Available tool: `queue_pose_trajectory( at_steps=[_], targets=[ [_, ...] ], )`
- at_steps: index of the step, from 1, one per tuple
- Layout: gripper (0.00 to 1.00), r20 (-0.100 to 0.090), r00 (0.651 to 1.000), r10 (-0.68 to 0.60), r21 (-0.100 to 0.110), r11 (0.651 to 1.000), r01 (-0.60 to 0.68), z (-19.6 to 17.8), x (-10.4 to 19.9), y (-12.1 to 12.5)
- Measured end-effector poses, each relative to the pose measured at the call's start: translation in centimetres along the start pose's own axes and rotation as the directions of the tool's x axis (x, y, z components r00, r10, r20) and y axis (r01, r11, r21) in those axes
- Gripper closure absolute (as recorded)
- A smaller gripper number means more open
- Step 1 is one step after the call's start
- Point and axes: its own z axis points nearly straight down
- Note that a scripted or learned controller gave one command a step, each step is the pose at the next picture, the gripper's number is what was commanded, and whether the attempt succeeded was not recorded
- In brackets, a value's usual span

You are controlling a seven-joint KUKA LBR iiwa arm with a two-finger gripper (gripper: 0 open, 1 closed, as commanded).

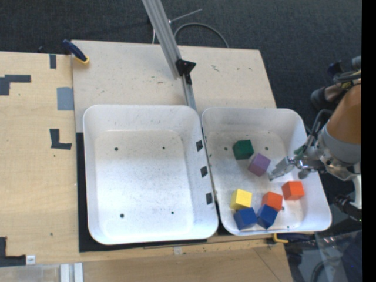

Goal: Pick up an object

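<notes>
**Arm reaching into the right bin, nothing picked up yet**

The arm (343, 134) is leaning in over the right bin (294, 119), and its gripper (281, 169) is hanging low among the blocks, between the purple block (259, 164) and the orange block (292, 190). I am seeing the fingers slightly spread with nothing between them, their tips just beside the purple block, so I am judging this as the approach, with no grasp made.

All the candidates are sitting in that right bin: a green block (242, 150) behind the purple one, a yellow block (241, 198), a second orange block (272, 201), and two blue blocks (245, 218) (267, 216) huddled near the front wall. The left bin (97, 119) is lying alongside on the counter (129, 69).

The next move, to my eye, is calling for the fingers to straddle one block squarely, probably the purple one, then close and lift. The front cluster is looking too tight to get around cleanly.

I am making out no brand, label or readable writing anywhere.
</notes>
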Motion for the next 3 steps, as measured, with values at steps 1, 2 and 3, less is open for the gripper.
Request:
queue_pose_trajectory(
  at_steps=[1,2,3],
  targets=[
    [0.00,0.001,1.000,0.000,-0.001,1.000,0.000,6.1,0.1,0.6],
    [1.00,0.001,1.000,-0.001,-0.005,1.000,0.001,4.8,0.1,0.7],
    [1.00,0.003,1.000,0.000,-0.007,1.000,0.000,-0.9,-0.1,1.3]
  ],
)
